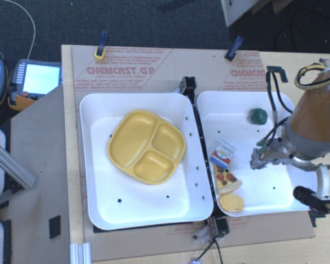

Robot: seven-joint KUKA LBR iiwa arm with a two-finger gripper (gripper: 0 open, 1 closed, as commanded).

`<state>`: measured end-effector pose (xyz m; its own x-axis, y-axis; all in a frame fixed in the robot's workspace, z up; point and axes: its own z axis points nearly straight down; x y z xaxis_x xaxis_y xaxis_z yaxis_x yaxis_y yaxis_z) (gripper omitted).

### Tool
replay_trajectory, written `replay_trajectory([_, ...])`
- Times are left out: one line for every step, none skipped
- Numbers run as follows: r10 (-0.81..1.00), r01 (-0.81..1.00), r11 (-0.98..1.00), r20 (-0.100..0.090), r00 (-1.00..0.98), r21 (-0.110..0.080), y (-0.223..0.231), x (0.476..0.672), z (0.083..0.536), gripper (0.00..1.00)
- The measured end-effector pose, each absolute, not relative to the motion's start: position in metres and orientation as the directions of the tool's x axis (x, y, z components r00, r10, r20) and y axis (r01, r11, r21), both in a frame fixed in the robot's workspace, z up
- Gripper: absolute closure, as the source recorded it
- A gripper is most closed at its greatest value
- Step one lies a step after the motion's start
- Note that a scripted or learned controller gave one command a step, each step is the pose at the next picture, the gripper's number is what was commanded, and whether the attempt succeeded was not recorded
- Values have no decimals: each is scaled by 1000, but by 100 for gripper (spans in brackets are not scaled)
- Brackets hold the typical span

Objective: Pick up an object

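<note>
Dark carpet floor around the rig, tabletop (77,147) covered with a brown protective sheet printed in red lettering, two clamps on its far edge: a yellow-and-blue one (101,45) and a blue one (234,48). I see two shallow white bins side by side. Left bin (99,202) carries a yellow divided plate (147,146) with three compartments, sitting roughly mid-bin, rotated off square. Right bin (209,100) has the pickable stuff: a small dark green ball (258,116) near the far wall, a small white carton with blue and red print (223,153) near the left wall, a toy pizza slice (226,181) just in front of it, and a yellow round piece (231,203) at the near left corner, touching or almost touching the slice. Arm comes in from the right, orange band above the wrist, claw (262,157) over the middle of the right bin, between the ball and the carton, apart from both. Nothing visible between its fingers; I can't tell from this angle whether it's wide or narrow. Pendant screens (38,78) sit off the tabletop at far left.
</note>
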<state>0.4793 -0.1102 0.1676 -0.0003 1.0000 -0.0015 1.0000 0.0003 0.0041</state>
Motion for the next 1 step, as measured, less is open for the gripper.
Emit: replay_trajectory([1000, 1000, 1, -2, -1, 5, -113, 483, 229, 100])
